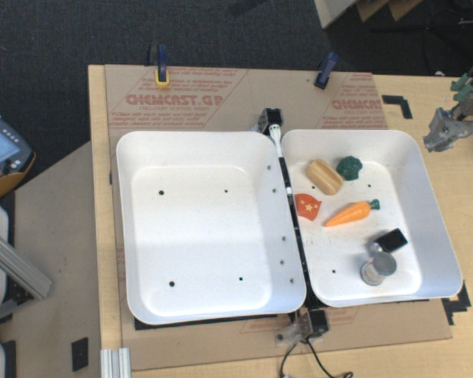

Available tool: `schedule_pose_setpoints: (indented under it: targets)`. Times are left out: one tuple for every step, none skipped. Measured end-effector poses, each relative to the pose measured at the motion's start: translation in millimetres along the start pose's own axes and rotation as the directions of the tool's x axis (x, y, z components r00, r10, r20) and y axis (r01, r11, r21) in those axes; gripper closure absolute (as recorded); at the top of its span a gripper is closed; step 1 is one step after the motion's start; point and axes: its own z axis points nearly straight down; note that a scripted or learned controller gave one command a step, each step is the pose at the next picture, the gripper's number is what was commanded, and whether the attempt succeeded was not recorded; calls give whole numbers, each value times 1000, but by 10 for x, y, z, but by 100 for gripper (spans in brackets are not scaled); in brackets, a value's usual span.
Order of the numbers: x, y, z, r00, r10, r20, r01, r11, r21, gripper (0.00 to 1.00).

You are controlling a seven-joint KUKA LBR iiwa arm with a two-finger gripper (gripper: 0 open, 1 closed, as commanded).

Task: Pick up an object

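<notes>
On the bench (pixel 221 101) the left bin (pixel 122 211) lies beside the right bin (pixel 437 227), and everything worth picking sits in the right one. Closest to the shared wall is a small red piece (pixel 307 205), flat and light by the look of it, probably awkward to pinch. Just above it lies a tan bread roll (pixel 325 176), likely a light toy with a rounded body; taking it across its short width looks easiest. The orange carrot (pixel 348 214) lies slantwise in the middle of the bin, tapered and probably smooth, so a grip at its thick middle seems safer than near the tip. The green broccoli (pixel 348 167) almost touches the roll's upper end and looks knobbly, which should help hold it. Lower down, a grey can (pixel 378 268) sits against a black block (pixel 392 240); the can looks hard and slippery. The claw (pixel 449 124) hangs at the far right, outside the right bin's upper corner and well apart from every object; whether it is wide or narrow cannot be told.
</notes>
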Motion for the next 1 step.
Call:
schedule_pose_setpoints:
  targets:
    - [812, 410, 429, 1000, -8, -7, 8, 1000, 12, 100]
